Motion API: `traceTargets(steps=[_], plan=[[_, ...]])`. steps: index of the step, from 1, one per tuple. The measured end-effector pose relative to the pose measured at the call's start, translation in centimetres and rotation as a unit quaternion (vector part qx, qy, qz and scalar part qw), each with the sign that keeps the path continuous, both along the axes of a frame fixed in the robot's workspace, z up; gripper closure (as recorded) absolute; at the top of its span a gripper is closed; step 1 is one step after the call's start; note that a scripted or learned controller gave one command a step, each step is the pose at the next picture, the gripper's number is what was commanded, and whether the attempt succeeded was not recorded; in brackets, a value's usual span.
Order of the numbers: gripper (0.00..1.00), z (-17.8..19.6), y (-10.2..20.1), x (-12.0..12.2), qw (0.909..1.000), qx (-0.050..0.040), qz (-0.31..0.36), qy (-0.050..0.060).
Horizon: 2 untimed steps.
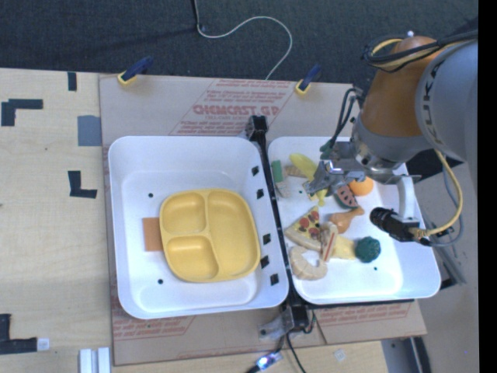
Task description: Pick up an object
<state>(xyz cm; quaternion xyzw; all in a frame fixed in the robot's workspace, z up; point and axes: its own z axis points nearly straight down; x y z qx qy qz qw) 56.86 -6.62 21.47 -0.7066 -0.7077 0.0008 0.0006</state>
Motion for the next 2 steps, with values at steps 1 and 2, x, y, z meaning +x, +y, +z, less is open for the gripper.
traceTargets(steps=[1,2], plan=[[1.00,0.22,-0.22,-0.64,1.0000,0.0003,0.000,0.000],[1.00,0.76,0.28,-1.31,1.0000,0.0005,0.000,0.000]])
